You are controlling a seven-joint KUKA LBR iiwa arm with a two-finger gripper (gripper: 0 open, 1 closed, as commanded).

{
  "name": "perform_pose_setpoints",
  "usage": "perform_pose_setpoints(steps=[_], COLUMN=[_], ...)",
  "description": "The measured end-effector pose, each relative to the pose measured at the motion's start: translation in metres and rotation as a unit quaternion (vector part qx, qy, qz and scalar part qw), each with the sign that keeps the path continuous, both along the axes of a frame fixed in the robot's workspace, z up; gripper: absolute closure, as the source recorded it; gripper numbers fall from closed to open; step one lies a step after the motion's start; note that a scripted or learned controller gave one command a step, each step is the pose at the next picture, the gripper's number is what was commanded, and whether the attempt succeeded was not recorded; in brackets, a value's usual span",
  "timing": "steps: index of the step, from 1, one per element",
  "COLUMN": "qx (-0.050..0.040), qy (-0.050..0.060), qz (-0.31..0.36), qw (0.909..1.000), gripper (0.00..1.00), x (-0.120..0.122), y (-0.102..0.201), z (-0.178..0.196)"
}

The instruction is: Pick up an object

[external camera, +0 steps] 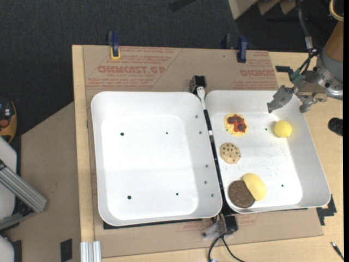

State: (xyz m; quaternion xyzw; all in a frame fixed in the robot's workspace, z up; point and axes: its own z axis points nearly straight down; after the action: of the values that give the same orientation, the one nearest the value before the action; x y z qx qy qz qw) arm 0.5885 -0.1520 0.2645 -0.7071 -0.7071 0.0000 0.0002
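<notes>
From above, the pincer (292, 99) hangs with its fingers apart and nothing between them over the far edge of the right bin (305, 195), just above the yellow ball (282, 129), while the small pizza (236, 123), cookie (230, 153), lemon (254, 186) and brown disc (240, 194) lie nearer.

Arm (332, 64) cut by right edge

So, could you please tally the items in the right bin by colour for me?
Yellow: 2, a small ball and a larger oval piece
Tan, chip-speckled cookie: 1
Dark brown cookie: 1
Red-topped pastry: 1
Total: 5
</notes>
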Motion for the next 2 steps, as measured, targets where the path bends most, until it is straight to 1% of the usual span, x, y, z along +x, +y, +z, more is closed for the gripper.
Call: perform_pose_setpoints(steps=[1,2], qx=[-0.0015,0.0034], qy=[-0.002,0.008], qz=[-0.001,0.002], qw=[1.0000,1.0000], gripper=[0.00,0.00], x=[0.013,-0.013], y=[-0.037,0.033], z=[-0.013,-0.170])
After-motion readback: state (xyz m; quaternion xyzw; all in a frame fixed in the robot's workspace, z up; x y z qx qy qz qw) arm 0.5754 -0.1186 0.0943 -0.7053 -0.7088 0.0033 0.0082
